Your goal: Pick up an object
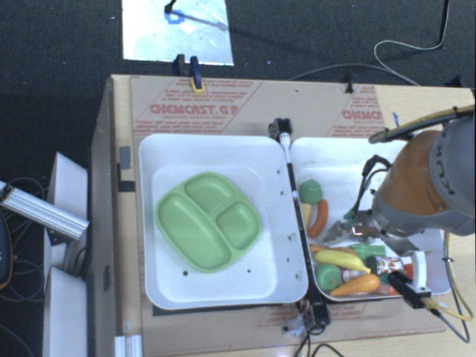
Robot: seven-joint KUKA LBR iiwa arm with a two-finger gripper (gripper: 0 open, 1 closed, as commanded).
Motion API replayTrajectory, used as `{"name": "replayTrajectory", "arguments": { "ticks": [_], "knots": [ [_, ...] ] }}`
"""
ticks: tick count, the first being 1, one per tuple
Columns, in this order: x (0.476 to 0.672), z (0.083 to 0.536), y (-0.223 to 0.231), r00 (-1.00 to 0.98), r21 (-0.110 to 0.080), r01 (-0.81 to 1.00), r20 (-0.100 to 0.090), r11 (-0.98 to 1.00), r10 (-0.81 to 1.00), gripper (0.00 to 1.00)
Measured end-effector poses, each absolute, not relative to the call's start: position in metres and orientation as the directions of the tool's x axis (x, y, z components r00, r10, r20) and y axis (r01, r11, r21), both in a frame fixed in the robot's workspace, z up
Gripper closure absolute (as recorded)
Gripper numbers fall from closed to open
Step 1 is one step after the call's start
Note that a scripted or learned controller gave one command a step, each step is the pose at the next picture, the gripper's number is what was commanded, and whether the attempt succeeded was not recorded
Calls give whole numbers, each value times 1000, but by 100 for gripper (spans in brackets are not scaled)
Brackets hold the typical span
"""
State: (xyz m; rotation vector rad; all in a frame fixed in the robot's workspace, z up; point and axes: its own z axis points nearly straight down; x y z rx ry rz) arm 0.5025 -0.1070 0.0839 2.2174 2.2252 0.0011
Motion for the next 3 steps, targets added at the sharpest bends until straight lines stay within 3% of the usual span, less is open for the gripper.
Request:
{"name": "replayTrajectory", "arguments": {
  "ticks": [1,2,3],
  "knots": [
    [554,85,-140,-4,2,1000,-1,4,1000,0],
    [536,179,-208,-2,5,1000,-4,2,1000,0],
    [539,84,-155,-4,2,1000,0,4,1000,0]
  ]
}}
